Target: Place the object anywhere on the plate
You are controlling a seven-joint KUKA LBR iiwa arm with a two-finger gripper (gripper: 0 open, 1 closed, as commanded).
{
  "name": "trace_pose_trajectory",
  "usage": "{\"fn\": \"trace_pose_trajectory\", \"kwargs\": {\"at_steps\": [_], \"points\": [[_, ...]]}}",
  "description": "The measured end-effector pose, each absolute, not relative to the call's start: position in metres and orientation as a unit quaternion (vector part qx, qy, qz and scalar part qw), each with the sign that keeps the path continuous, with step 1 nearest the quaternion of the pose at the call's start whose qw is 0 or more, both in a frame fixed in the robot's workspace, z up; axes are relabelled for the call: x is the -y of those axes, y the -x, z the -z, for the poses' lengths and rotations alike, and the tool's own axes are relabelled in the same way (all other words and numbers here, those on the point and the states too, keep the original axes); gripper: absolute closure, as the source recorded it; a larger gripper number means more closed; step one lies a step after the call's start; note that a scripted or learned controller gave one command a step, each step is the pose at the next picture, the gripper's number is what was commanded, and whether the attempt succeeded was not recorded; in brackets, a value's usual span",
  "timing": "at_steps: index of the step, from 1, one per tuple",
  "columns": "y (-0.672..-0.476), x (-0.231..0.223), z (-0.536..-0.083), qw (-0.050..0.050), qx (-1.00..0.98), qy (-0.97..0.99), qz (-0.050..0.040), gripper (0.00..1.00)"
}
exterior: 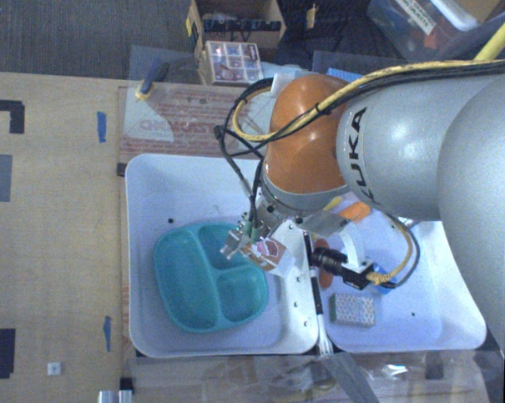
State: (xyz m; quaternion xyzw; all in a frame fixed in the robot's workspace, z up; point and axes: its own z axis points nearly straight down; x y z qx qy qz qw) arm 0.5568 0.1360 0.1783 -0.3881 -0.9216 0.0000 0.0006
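A teal divided plate [203, 282] lies in the left bin [153, 192]. My gripper [238, 238] hangs below the orange wrist band, over the plate's upper right rim. A small brown-and-white object [267, 251] sits right beside the gripper tip, above the plate's right edge. Whether it is gripped or only lies next to the gripper is hidden by the wrist.
The right bin [448, 322] holds a grey speckled block [352, 309], an orange item [354, 211] and a reddish-brown item [321, 245], both partly under the arm. A black connector with a yellow cable [349, 274] hangs off the wrist. The big grey arm covers the upper right.
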Motion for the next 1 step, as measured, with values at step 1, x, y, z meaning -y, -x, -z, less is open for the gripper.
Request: {"fn": "trace_pose_trajectory", "kwargs": {"at_steps": [1], "points": [[-0.557,-0.1354,-0.1786,0.0,0.921,0.389,0.0001,0.0]]}}
